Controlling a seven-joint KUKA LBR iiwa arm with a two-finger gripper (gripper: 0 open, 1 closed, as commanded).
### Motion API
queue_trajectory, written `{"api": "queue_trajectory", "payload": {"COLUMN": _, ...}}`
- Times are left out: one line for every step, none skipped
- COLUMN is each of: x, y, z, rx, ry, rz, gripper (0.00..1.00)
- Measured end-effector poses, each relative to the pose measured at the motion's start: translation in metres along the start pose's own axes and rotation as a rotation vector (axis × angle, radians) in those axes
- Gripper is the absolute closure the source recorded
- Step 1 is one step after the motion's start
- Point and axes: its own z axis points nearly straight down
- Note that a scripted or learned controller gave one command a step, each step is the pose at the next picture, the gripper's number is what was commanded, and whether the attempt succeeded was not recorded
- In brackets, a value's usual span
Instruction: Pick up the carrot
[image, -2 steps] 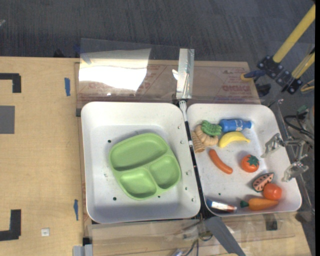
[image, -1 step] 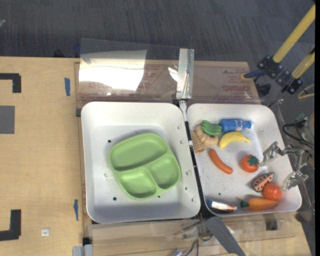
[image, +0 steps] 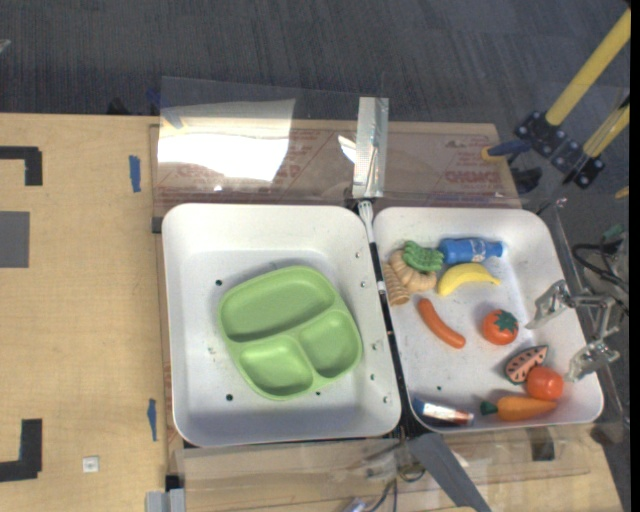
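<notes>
The carrot (image: 522, 407) is orange with a small green top. It lies on its side along the front wall of the right bin (image: 540, 228), green end pointing left. A red tomato (image: 544, 383) touches it from behind, and a watermelon slice (image: 525, 362) sits just beyond that. Left of the carrot's green top lies a red and black marker (image: 445, 411).
The right bin also holds a red sausage (image: 441, 323), a strawberry (image: 499, 326), a banana (image: 467, 278), a blue bottle (image: 470, 248), a green vegetable (image: 422, 257) and a waffle (image: 401, 278). In the left bin (image: 190, 300) rests a green divided plate (image: 288, 330). Metal clamps (image: 590, 345) stand at the right bin's edge.
</notes>
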Motion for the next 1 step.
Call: {"api": "queue_trajectory", "payload": {"x": 0.0027, "y": -0.0047, "z": 0.0087, "rx": -0.001, "ry": 0.003, "rz": 0.209, "gripper": 0.0}}
